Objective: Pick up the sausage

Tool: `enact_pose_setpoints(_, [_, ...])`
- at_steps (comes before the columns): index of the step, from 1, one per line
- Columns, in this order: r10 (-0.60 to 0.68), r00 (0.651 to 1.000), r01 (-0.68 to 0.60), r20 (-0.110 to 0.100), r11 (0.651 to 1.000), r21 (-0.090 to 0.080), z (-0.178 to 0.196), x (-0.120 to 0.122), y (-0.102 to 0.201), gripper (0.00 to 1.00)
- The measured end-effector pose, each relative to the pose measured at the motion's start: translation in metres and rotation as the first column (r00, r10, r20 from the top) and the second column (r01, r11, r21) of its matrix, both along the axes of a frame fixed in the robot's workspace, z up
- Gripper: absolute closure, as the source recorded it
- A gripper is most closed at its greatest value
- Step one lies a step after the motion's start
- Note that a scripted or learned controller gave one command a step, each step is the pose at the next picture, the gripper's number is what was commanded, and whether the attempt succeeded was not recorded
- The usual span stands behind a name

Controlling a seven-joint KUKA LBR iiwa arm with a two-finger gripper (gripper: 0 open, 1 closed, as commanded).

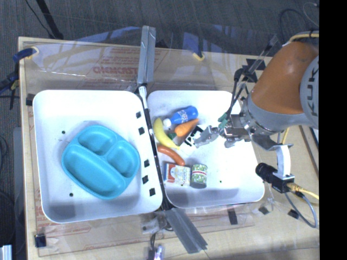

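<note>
Camera view: sausage (pixel 171 155) lies in the right bin (pixel 238 191), left side, between the banana (pixel 164 134) above and the small carton (pixel 177 174) and green can (pixel 199 175) below. Gripper (pixel 199 138) hangs over the bin just right of the carrot (pixel 186 128), nothing visibly between its fingers; can't tell if they're spread or closed. Blue tray (pixel 101 160) sits in the left bin (pixel 49 123).

The arm (pixel 282 85) is showing a broad, rounded orange band, with pale grey casing beside it carrying dark letters, seemingly "KU". Below the band, a grey metal wrist is narrowing into the silvery gripper (pixel 201 138). Thin black cables are running along it, and a small green part is glinting.
</note>
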State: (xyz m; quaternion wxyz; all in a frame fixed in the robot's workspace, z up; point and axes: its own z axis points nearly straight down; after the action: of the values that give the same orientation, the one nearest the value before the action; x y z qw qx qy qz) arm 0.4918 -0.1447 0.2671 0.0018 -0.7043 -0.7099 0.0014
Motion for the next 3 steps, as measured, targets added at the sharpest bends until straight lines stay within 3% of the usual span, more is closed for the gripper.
enact_pose_setpoints(1, [0.249, 0.969, -0.249, 0.003, 0.969, 0.000, -0.117, 0.055, 0.044, 0.00])
enact_pose_setpoints(2, [0.254, 0.967, -0.254, 0.001, 0.967, -0.001, -0.109, 0.055, 0.043, 1.00])
enact_pose_setpoints(3, [0.409, 0.912, -0.409, 0.005, 0.912, -0.002, 0.035, 0.085, 0.030, 1.00])
